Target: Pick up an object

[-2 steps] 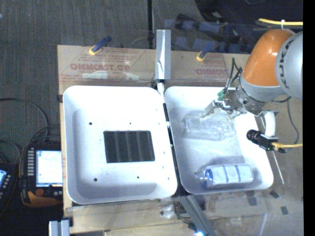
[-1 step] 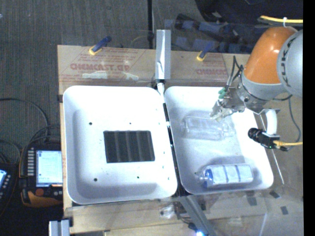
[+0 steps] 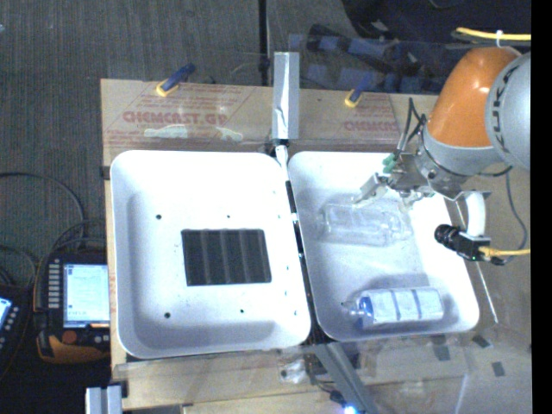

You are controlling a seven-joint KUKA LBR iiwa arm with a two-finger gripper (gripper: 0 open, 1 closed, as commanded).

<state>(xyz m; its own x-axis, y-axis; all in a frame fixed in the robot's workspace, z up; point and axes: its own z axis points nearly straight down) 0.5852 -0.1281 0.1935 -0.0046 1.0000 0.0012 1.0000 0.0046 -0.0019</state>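
**Pincer over the right bin**

My pincer (image 3: 390, 182) hangs low at the far side of the right bin (image 3: 448, 266), just above the clear bottle (image 3: 366, 222) lying there. How it is set, I cannot tell. A labelled bottle (image 3: 397, 307) lies near the front wall. The left bin (image 3: 147, 188) holds a dark grille (image 3: 226, 256).

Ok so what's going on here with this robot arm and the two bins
The arm's gripper is over the far part of the right bin, just above a clear plastic bottle lying on its side. I can't tell whether it has hold of anything. A second bottle with a white label lies near the bin's front edge. The left bin has a dark ridged panel.
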